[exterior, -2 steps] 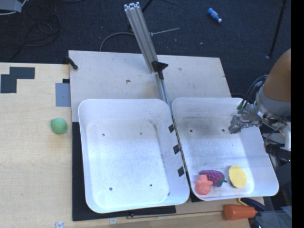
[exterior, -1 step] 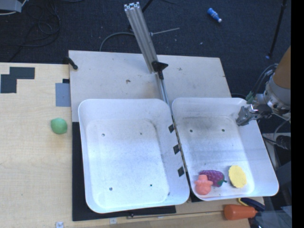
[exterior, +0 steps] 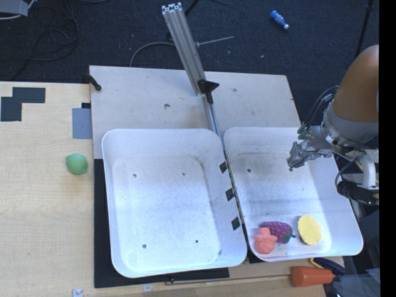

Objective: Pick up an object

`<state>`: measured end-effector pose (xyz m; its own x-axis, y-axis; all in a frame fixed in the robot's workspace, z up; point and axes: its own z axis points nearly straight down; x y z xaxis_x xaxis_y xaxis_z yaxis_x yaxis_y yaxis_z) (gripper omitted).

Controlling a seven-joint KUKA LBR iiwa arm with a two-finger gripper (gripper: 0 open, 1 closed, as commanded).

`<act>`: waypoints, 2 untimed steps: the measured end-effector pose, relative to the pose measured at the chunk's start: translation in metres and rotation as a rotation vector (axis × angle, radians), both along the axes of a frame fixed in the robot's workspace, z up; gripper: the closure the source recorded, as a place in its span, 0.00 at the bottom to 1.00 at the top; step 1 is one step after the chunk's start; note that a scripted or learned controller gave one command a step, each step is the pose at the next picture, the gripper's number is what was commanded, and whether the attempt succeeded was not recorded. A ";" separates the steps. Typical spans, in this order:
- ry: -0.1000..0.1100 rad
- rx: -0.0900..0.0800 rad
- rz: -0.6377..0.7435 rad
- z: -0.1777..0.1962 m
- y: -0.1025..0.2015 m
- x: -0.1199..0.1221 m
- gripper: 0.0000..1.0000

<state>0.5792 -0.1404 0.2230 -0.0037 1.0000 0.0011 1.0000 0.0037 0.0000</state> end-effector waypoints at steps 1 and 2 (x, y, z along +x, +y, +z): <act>0.001 0.000 0.000 -0.008 0.056 0.000 1.00; -0.001 -0.001 0.000 0.004 0.112 0.006 1.00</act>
<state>0.5851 -0.0285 0.2272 -0.0036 1.0000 0.0001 1.0000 0.0036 0.0005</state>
